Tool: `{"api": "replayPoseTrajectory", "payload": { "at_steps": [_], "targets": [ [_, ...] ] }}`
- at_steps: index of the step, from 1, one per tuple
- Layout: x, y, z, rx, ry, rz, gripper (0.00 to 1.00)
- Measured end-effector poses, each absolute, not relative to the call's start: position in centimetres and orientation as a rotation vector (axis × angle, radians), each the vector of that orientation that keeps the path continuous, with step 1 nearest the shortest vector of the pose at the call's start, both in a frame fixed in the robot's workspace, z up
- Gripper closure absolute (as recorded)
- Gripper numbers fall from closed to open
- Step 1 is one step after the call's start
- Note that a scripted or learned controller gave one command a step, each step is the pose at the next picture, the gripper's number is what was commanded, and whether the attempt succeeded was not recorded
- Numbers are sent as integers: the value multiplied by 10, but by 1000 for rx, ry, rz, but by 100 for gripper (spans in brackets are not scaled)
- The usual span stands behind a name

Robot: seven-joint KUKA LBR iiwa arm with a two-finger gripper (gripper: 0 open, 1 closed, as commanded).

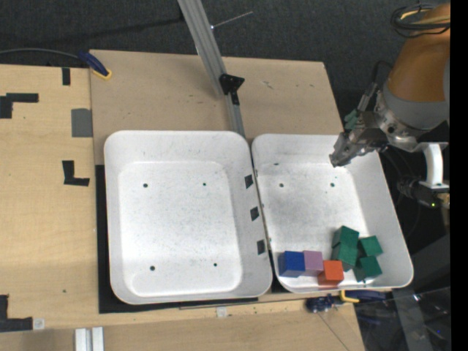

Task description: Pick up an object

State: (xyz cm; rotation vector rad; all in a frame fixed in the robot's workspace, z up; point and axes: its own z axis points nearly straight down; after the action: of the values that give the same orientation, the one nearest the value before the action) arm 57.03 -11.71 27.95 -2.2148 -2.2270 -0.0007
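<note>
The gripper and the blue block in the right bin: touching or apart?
Apart. The camera view shows the gripper over the right bin's far side, bare floor separating it from the blue block at the near edge.

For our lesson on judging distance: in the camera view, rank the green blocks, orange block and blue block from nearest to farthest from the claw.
1. Green blocks, right bin's near right corner; the claw is above its far edge.
2. Orange block, at the front wall.
3. Blue block, farthest left.

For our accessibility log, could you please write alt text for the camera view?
The gripper hangs over the far part of the right bin, apart from the blocks clustered at its near edge: blue block, lilac block, orange block and green blocks. The left bin sits beside it on the wooden bench.
</note>
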Motion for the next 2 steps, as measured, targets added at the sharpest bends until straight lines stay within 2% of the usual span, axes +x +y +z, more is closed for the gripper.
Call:
{"api": "replayPoseTrajectory", "payload": {
  "at_steps": [1, 2],
  "targets": [
    [581, -70, 261, -2213, -2226, 2, 100],
    [593, -13, 264, -2212, -2228, -1, 100]
  ]
}}
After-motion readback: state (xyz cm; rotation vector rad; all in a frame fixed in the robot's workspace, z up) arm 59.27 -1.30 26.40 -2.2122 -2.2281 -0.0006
